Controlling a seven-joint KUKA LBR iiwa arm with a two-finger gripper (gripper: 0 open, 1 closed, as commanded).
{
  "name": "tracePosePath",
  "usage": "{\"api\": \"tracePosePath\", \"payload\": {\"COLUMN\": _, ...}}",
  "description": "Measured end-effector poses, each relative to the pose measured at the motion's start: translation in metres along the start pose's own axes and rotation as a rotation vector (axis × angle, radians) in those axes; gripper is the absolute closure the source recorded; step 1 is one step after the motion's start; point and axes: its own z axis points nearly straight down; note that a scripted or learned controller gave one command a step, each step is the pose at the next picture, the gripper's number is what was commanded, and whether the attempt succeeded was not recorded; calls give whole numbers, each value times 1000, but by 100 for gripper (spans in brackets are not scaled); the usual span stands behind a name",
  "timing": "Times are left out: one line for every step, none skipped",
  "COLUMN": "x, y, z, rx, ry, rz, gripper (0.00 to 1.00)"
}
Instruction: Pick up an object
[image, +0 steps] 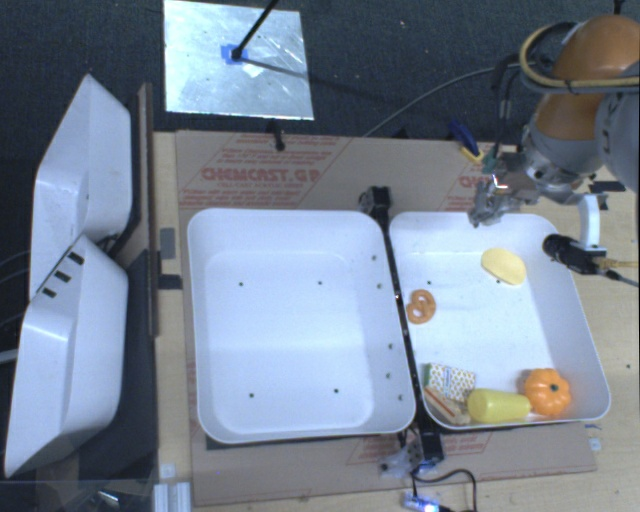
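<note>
Nearest the camera, 3 or 4 things crowd the front edge of the right bin (598, 385): an orange toy pumpkin (547, 391), a yellow cylinder (498, 405) touching or almost touching it, and a sandwich-like piece (444, 404) with a patterned packet (450, 380) tucked against the bin's front-left corner. Any grasp here risks trouble, I judge: closing jaws could catch 2 items at once, or strike the bin wall, and the rounded pumpkin and cylinder could roll or squirt out sideways.

Farther back, a small pretzel (421, 306) lies flat near the divider between the 2 bins. It looks thin, so the jaws might close above it or push it along the floor.

Farther still, a pale yellow lemon-like piece (504, 266) sits alone, well apart from the rest. It seems the easiest target, though its smooth curved surface may slip.

At the far rim, the gripper (487, 212) hangs just above the right bin's back edge, nothing visible in it; I cannot tell whether the jaws stand wide or narrow. Descending straight from there could hit the rim rather than reach any item. The left bin (215, 300) on the tabletop (250, 165) offers no target.
</note>
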Motion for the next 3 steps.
{"api": "tracePosePath", "payload": {"x": 59, "y": 0, "z": 7, "rx": 3, "ry": 2, "rz": -4, "gripper": 100}}
{"api": "tracePosePath", "payload": {"x": 118, "y": 3, "z": 6, "rx": 3, "ry": 2, "rz": -4, "gripper": 100}}
{"api": "tracePosePath", "payload": {"x": 166, "y": -11, "z": -3, "rx": 3, "ry": 2, "rz": -4, "gripper": 100}}
